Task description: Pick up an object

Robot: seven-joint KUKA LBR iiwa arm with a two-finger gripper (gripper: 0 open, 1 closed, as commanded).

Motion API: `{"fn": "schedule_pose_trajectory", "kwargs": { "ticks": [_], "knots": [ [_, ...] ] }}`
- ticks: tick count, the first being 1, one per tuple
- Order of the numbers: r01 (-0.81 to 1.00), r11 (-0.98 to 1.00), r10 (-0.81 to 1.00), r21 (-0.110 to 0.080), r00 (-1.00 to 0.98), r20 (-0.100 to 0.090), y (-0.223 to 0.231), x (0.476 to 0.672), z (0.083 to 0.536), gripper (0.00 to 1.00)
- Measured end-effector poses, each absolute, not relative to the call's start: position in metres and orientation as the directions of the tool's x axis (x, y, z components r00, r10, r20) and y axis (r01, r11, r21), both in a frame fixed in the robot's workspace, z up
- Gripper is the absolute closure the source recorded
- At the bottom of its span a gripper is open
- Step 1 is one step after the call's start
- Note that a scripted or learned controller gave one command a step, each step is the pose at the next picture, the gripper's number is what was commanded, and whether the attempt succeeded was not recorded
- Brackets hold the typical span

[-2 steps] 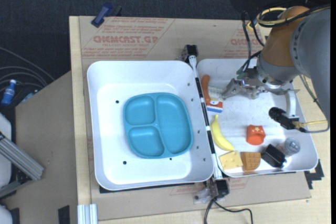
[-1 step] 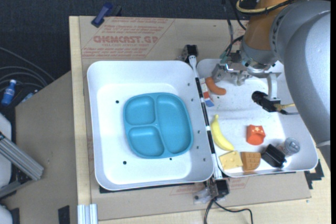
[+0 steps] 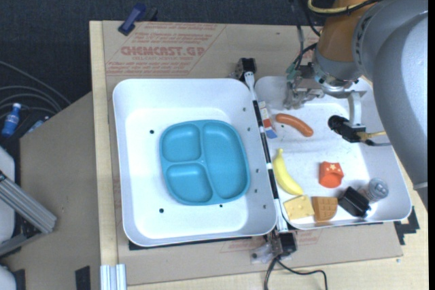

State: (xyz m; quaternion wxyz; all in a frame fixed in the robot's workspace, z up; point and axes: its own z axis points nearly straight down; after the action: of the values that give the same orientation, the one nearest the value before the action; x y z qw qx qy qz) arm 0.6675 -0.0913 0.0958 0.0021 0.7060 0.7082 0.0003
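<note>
Your smooth curved sausage [image 3: 294, 125] lying near the right bin's [image 3: 391, 166] far wall, tool [image 3: 297, 97] just beyond it, low over the bin, grip unreadable, glossy banana [image 3: 285, 174] nearer, compartmented blue plastic tray [image 3: 204, 161] in the left bin [image 3: 136, 146].

The grey arm [image 3: 401, 58] wears an orange band [image 3: 346, 24], looped with yellow and black cables.

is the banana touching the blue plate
Apart. The camera view shows the banana in the right bin and the blue plate in the left bin, with both bin rims between them.
</note>
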Motion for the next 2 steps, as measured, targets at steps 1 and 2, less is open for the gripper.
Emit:
{"fn": "schedule_pose_trajectory", "kwargs": {
  "ticks": [1,2],
  "knots": [
    [1.000,0.003,1.000,0.002,-0.003,-0.002,-0.091,0.667,0.095,0.00],
    [1.000,0.001,1.000,-0.002,-0.001,0.000,-0.093,0.666,0.085,0.00]
  ]
}}
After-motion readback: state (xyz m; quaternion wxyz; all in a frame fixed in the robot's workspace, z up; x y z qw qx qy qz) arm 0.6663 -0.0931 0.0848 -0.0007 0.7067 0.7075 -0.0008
